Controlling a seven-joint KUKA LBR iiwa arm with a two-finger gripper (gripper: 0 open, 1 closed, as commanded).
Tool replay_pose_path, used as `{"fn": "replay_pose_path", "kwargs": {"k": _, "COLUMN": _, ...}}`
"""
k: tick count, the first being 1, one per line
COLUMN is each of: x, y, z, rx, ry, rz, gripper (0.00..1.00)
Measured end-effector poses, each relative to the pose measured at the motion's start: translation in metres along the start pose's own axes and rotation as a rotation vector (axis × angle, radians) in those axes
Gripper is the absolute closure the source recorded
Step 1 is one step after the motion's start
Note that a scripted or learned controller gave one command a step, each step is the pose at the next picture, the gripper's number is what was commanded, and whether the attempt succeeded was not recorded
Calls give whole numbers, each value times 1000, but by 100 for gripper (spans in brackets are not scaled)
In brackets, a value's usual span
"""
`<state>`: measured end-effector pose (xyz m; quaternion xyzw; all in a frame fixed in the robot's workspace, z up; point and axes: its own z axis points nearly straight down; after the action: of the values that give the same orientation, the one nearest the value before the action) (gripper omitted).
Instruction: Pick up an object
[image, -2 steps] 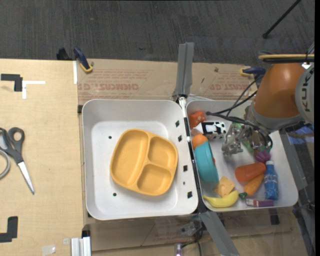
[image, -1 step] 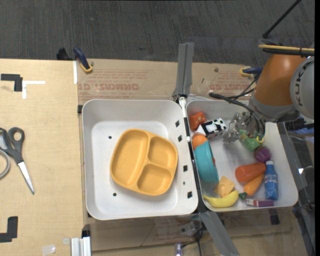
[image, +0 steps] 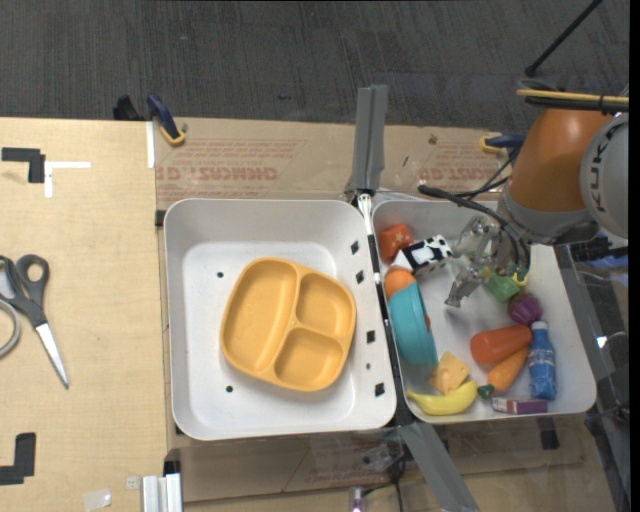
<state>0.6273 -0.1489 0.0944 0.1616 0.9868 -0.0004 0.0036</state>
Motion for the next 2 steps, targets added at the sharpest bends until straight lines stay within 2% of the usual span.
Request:
{"fn": "replay_pose_path", "kwargs": {"k": 1, "x": -13, "y": -58, "z": -1, "rx": 0, "ry": -2, "rz": -166, "gripper": 0}}
{"fn": "replay_pose_path", "kwargs": {"k": 2, "x": -14, "y": -50, "z": -11, "rx": -8, "ry": -5, "rz": -175, "gripper": 100}}
